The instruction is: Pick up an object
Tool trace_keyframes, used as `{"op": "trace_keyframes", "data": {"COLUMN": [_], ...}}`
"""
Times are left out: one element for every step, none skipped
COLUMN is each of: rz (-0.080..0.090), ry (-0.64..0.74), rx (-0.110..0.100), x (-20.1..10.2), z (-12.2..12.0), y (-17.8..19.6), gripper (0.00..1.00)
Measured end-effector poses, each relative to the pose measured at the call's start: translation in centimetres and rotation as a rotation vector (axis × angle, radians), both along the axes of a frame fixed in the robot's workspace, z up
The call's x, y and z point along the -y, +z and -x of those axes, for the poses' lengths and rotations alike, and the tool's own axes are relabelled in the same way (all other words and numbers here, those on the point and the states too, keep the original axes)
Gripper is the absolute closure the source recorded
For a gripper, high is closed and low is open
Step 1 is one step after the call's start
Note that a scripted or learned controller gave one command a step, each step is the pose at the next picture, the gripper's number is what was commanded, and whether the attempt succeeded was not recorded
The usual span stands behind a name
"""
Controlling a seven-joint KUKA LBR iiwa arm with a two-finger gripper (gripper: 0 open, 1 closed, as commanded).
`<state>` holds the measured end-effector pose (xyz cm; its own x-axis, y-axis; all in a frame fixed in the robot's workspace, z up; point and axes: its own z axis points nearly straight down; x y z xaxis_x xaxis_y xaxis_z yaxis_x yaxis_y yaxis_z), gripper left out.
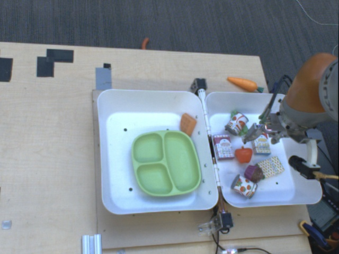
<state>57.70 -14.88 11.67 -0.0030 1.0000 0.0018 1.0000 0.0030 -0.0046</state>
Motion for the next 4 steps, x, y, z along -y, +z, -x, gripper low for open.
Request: {"op": "trace_keyframes", "data": {"rz": [0.003, 0.003, 0.001, 0.001], "ry": [-0.002, -0.002, 0.001, -0.001], "rx": [0.013, 0.014, 0.002, 0.0], "x": [-4.6, -4.5, -10.7, -12.0], "z": [8.7, 8.5, 2.6, 8.4], "y": [-3.2, -2.3, 6.4, 6.4], "gripper": [0.0, 1.0, 1.0, 1.0]}}
